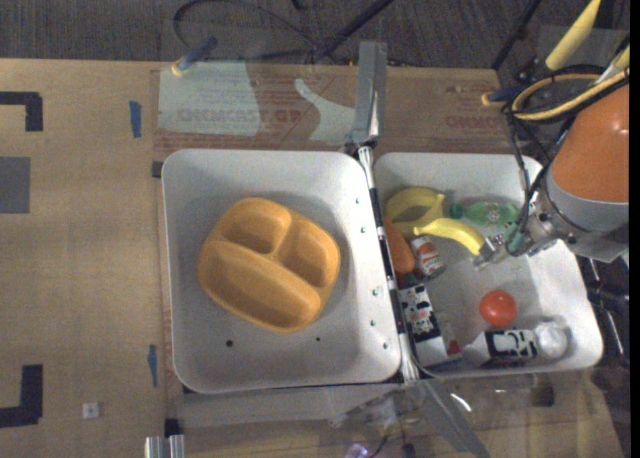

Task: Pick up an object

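My gripper (497, 247) hangs over the right bin (560, 291), its tips just right of a yellow banana (440, 222) and below a green bottle (487, 213). Nothing shows between the fingers. Under it and slightly lower lies a red tomato (498, 306). At the bin's front a white bottle with a black label (524, 343) lies on its side. Along the left wall sit an orange carrot-like piece (399, 249), a small can with a red label (428, 257) and a black-and-white carton (421, 317).
The left bin (190, 186) holds an orange divided plate (268, 263). A metal divider (368, 96) runs between the bins at the back. Cables and tripod legs lie beyond the bench at the top right.
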`<state>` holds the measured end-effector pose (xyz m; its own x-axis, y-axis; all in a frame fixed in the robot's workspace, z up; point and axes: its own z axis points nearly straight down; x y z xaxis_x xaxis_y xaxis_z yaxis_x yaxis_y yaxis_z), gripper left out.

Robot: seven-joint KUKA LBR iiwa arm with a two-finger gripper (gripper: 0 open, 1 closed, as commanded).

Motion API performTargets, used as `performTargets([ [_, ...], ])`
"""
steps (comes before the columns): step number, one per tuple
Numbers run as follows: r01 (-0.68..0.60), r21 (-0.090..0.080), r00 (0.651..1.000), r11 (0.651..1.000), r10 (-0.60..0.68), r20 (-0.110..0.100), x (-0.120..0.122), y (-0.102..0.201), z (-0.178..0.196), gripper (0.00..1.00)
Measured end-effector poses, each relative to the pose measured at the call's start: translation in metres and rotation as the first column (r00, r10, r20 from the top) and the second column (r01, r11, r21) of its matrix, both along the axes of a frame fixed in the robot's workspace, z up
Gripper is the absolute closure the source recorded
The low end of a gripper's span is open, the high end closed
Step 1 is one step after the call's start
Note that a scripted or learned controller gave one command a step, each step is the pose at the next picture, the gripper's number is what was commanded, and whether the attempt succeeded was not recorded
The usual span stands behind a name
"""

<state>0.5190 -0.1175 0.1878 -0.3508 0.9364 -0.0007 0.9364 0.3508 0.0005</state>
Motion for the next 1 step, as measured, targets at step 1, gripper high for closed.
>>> performTargets([
  [1, 0.029, 0.000, 1.000, 1.000, -0.029, 0.000, 0.0667, 0.0165, 0.0070, 1.00],
])
